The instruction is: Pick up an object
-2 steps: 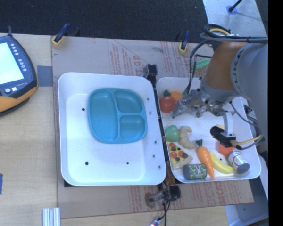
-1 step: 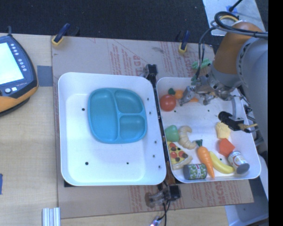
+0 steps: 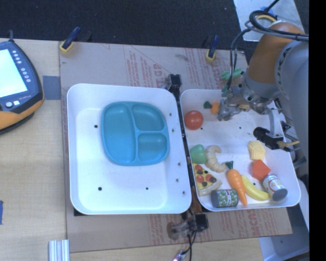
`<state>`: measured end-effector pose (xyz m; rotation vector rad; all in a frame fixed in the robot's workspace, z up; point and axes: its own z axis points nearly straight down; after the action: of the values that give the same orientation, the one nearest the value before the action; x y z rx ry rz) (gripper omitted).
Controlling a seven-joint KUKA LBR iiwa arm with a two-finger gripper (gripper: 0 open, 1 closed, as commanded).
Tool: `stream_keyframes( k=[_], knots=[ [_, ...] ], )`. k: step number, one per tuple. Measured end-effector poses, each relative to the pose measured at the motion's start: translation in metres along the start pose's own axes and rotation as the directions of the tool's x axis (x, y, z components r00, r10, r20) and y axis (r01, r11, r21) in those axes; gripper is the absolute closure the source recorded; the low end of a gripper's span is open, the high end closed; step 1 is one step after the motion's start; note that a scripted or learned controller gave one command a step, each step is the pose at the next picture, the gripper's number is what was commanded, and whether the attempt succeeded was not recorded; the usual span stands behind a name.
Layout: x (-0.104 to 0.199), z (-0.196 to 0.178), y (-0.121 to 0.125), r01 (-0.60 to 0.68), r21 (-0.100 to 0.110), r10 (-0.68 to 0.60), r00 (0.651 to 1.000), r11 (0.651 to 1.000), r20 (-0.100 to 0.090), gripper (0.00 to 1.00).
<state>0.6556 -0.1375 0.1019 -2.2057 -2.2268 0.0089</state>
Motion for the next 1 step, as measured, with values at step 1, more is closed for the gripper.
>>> stream_keyframes(
  k=[1],
  knots=[
    [0.0002,0.0,0.0,0.001,0.0,-0.001,1.0,1.0,0.0,0.0]
  ],
)
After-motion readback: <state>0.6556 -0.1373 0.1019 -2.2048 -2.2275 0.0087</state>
